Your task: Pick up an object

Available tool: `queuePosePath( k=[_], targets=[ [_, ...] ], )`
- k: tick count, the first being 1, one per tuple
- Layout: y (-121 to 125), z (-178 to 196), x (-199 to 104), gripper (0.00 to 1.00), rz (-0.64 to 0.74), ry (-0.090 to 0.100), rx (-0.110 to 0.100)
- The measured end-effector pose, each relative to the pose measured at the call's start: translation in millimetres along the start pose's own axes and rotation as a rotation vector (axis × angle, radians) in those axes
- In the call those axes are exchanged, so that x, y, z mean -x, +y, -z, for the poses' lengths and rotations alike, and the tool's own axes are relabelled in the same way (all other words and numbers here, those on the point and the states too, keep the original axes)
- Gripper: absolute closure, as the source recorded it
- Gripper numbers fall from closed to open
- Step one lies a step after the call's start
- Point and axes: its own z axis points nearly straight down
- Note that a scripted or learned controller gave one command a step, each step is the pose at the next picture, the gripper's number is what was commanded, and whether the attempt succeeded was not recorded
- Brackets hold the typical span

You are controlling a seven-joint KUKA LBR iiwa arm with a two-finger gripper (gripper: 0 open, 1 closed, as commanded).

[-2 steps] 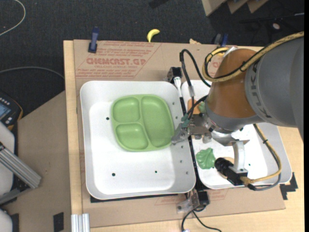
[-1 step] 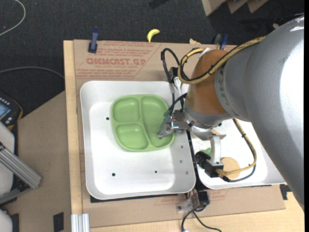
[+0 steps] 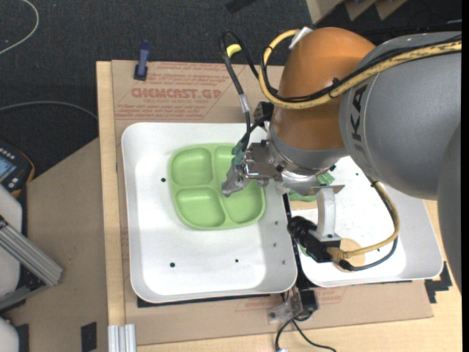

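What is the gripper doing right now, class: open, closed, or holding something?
Gripper: over the right side of the green divided tray in the left bin; open, closed or holding cannot be told.

A green divided tray point(image 3: 209, 189) lies in the left bin point(image 3: 146, 218), toward its far right part, with four compartments showing; the end effector point(image 3: 236, 184) hangs over the tray's right side, its metal tip at the ridge between compartments; the grey arm point(image 3: 410, 116) with its orange band point(image 3: 322, 72) reaches in from the right, covering much of the right bin point(image 3: 396, 262); both bins sit side by side on a brown board point(image 3: 176, 94) printed with red lettering, on the tabletop; a blue clip point(image 3: 142, 61) sits at the board's far left edge.
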Motion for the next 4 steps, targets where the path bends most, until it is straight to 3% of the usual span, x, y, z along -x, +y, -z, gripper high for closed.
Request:
queuePosePath(
  k=[1, 2, 3, 4],
  targets=[
    [-25, -164, -40, 0.0, -0.005, -0.009, -0.03],
    [-20, -145, -39, 1.0, -0.011, -0.006, -0.014],
    [29, 14, -90, 1.0, -0.002, 0.002, 0.007],
    [39, 210, -80, 1.0, -0.008, 0.001, 0.007]
  ],
)
